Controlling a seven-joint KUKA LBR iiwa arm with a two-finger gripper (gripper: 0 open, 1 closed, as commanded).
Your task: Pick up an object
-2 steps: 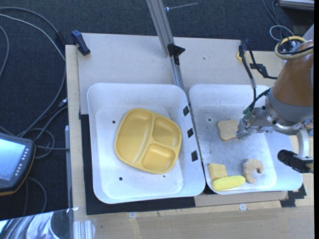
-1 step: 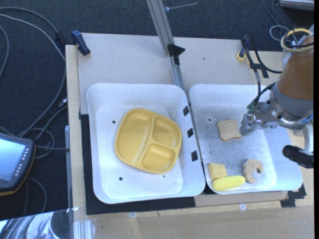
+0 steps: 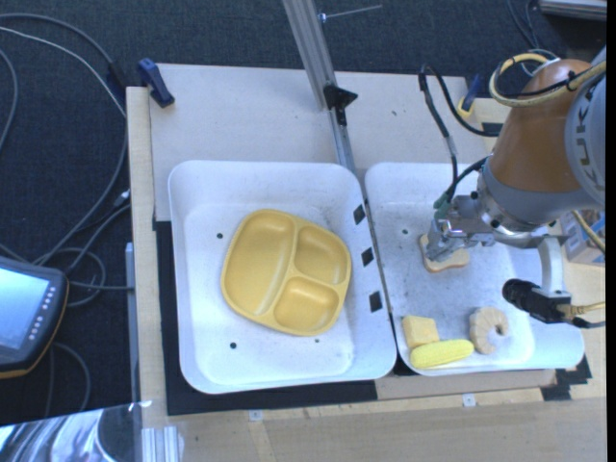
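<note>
In the right bin (image 3: pixel 404 200), my gripper (image 3: pixel 444 246) reaches down from the right onto a tan slice of toast (image 3: pixel 449 259). The fingers sit right at the toast's upper edge, and I cannot make out how they stand. Near the bin's front edge lie a yellow cheese cube (image 3: pixel 420 330), a yellow corn cob (image 3: pixel 442 354) and a pale doughnut-shaped piece (image 3: pixel 489 329).
The left bin (image 3: pixel 192 258) holds a yellow divided plate (image 3: pixel 286 271). A metal pole (image 3: pixel 310 37) slants down to the gap between the bins. Black clips (image 3: pixel 367 255) line the divider. Cables and a black part (image 3: pixel 531 298) hang by the arm at right.
</note>
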